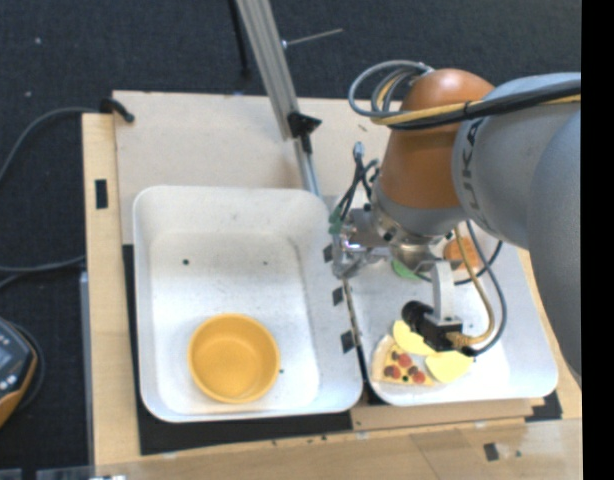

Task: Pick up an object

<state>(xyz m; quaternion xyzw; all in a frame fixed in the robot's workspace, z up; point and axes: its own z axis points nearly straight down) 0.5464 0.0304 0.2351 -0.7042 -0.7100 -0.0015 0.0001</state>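
The grey arm (517, 158) with its orange band reaches over the right bin (517, 368), its gripper (427, 258) low above the bin floor — whether it is parted or clenched cannot be told. In the left bin (187, 218) sits a yellow bowl (234, 357); a pizza slice (402, 366) and yellow pieces (432, 353) lie at the right bin's near edge.

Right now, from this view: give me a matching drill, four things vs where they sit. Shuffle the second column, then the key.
Things:
1. yellow bowl
2. pizza slice toy
3. metal pole
4. arm's orange band

Places:
A. above the right bin
B. near end of the left bin
C. rising from the bench behind the bins
D. near left corner of the right bin

Pairs: 1-B, 2-D, 3-C, 4-A
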